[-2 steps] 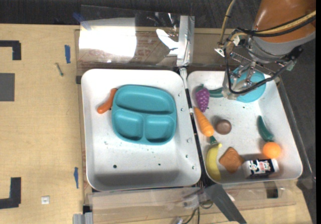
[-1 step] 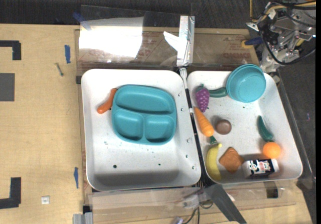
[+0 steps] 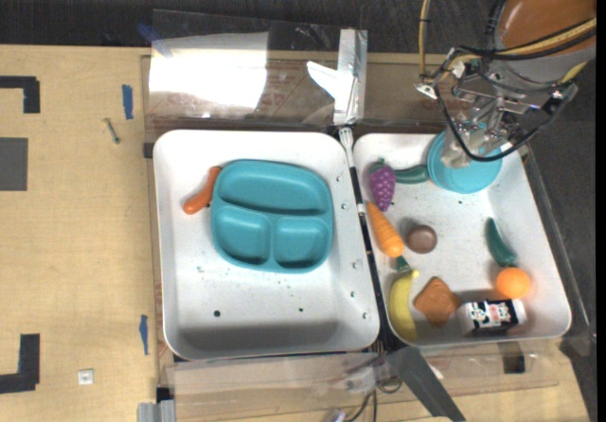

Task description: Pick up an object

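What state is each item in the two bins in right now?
Teal divided tray: flat in left bin, compartments bare.
Carrot: at tray's left edge.
Teal bowl: upright, right bin's far corner, under gripper.
Grapes: lying by the divider.
Banana: lying at near edge.
Small bottle: on its side.
Orange: resting beside bottle.

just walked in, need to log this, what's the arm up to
The arm's gripper hangs over the teal cup at the back of the right bin. Nothing shows between its fingers. Around the same bin lie grapes, a carrot, a banana, an orange and a small bottle. The left bin holds a teal tray.
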